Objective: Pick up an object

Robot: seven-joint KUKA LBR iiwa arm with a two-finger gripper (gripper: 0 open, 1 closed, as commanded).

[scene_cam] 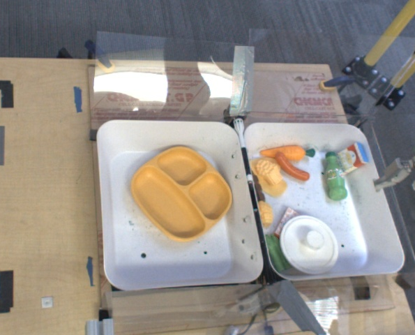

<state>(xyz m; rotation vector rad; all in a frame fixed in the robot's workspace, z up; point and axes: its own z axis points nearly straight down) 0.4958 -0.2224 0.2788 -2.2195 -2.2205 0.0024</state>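
Note:
The right bin (381,236) holds several toy foods. An orange carrot (284,152) and a red sausage (293,167) lie at its back, beside a tan pastry (270,176). A green bottle (335,177) stands next to a red and white packet (354,157). A white lidded bowl (309,243) sits at the front, with a small orange piece (265,214) and a green item (275,254) along the left wall. My gripper (397,174) barely pokes in at the right edge, just past the bin's right rim and apart from every object.
The left bin (123,257) carries a yellow three-compartment plate (181,192). A clear plastic sheet and a taped divider stand behind both bins. Yellow poles with black clamps (374,82) rise at the back right. Wooden bench lies to the left.

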